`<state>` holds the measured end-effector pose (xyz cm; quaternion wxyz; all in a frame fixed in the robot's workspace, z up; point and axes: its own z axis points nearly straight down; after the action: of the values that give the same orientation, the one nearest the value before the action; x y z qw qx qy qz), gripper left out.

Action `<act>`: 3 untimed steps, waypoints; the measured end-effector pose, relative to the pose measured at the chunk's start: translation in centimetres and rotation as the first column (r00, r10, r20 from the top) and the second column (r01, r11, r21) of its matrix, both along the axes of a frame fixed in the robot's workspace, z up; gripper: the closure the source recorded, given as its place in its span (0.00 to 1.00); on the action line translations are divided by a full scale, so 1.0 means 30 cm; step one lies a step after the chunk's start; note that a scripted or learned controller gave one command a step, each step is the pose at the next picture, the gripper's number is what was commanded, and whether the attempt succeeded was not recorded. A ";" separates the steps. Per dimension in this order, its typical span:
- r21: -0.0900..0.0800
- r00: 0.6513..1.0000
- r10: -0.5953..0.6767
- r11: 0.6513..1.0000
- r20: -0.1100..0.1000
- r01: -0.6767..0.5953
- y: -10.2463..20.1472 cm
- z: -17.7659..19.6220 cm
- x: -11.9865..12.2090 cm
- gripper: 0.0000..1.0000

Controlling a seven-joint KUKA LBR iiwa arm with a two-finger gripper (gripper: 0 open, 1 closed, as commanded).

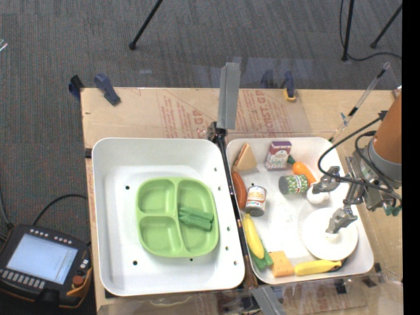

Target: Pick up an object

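My gripper (333,202) hangs over the right side of the right bin (365,241), open, with nothing between its fingers (341,220). One finger is above the white plate (325,241), the other near a green can (293,184) lying on its side. Also in this bin are a carrot (303,170), a purple carton (278,155), a sandwich wedge (244,157), a sausage (239,189), a small tin (255,200), a corn cob (254,237), an orange block (281,264) and a banana (317,266).
The left bin (111,176) holds a green divided plate (161,225) with green beans (195,217) on it. A grey upright post (229,100) stands behind the seam between the bins. A teach pendant (42,261) lies on the floor at lower left.
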<state>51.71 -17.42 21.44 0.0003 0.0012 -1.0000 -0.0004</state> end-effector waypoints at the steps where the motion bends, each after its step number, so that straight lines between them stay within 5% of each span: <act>1: 0.000 0.997 -0.072 0.997 0.009 0.072 -0.084 -0.411 0.183 0.00; 2: 0.002 0.985 -0.173 0.985 0.000 0.173 -0.119 -0.426 0.399 0.00; 3: 0.001 0.957 -0.290 0.957 0.003 0.290 0.046 -0.420 0.406 0.00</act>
<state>63.89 -16.04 8.84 -0.0012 -0.1453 -0.9894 -0.0009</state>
